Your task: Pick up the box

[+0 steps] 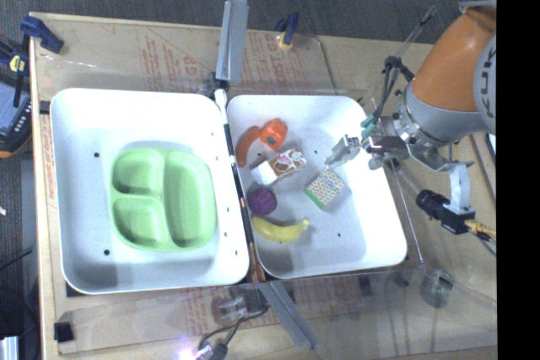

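Observation:
Two box-like things lie in the right bin [380,240]. One is a small white carton with red print [285,163], near the bin's middle left. The other is a flat green-and-white checked box [326,188], a little to its right. My gripper [344,149] reaches in from the right and hangs just above and to the right of the checked box, apart from it. Nothing shows between it and either box.
An orange toy [263,137] lies at the right bin's back left, with a purple fruit [261,200] and a yellow banana [281,228] toward the front. The left bin [76,122] holds a green divided tray [164,198].

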{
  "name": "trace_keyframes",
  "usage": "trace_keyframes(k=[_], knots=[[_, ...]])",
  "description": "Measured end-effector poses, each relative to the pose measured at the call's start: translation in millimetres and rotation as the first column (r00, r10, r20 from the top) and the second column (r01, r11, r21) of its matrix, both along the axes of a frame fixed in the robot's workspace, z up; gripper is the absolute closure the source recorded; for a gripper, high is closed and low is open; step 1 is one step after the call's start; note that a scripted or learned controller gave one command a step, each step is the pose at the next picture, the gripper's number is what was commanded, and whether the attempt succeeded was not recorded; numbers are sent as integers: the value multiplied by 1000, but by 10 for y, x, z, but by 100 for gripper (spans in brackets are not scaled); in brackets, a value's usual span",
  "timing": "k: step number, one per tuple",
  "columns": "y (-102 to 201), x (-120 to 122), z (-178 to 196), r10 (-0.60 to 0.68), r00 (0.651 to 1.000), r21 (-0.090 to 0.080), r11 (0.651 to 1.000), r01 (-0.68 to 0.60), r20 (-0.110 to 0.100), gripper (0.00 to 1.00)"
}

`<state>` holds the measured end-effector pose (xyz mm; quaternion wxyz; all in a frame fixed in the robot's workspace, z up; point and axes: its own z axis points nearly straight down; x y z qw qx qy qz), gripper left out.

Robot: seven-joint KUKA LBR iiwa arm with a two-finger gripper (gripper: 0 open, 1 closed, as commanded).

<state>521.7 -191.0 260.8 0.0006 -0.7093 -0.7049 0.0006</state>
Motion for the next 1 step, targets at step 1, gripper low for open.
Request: trace_keyframes(k=[1], knots=[[-158, 306, -250, 87, 996, 0, 996, -87, 1, 0]])
